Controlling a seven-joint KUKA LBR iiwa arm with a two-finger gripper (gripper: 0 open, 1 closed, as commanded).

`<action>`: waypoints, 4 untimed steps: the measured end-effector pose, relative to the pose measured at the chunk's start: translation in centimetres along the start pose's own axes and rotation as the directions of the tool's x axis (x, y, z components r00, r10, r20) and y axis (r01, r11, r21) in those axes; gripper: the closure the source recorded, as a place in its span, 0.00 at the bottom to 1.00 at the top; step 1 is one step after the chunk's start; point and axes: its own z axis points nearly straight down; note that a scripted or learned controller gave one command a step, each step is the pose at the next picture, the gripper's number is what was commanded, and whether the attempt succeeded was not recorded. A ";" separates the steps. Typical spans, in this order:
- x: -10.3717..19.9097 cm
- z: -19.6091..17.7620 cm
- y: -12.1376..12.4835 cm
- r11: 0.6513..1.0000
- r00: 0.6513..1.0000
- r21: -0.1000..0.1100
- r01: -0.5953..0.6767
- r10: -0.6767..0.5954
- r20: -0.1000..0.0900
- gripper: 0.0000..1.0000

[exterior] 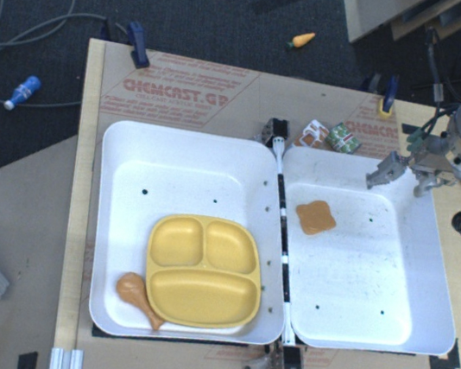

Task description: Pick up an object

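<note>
The gripper (407, 176) was positioned above the far right corner of the right bin (424, 282), with its two fingers spread apart and nothing held between them. The nearest candidate for the pick, a flat brown toy food piece (315, 216), lay on the floor of the right bin near its left wall and toward the far edge, well apart from the gripper. In the left bin (128, 171), a yellow divided plate (202, 269) rested against the near edge, and a toy drumstick (138, 295) lay in the near left corner, touching the plate's rim. Several risks were judged to apply. The brown piece appeared thin and flat against the bin floor, so the fingers could close above it or slide over it without gaining purchase. Its closeness to the left wall and the dividing rim between the bins could obstruct one finger during descent. The drumstick, wedged between plate and bin wall, was judged to offer little room for finger entry, and the plate was probably too broad for the finger span. A small wrapped item (342, 137) lay on the bench just beyond the far edge of the right bin, outside the working area.
</note>
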 end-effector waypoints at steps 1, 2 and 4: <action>6.2 13.9 -2.4 1.000 1.000 0.006 0.004 -0.004 -0.005 0.00; 5.7 13.1 3.5 1.000 1.000 -0.007 0.003 -0.003 0.002 0.00; 6.8 12.0 0.3 1.000 1.000 -0.003 -0.001 0.001 0.001 1.00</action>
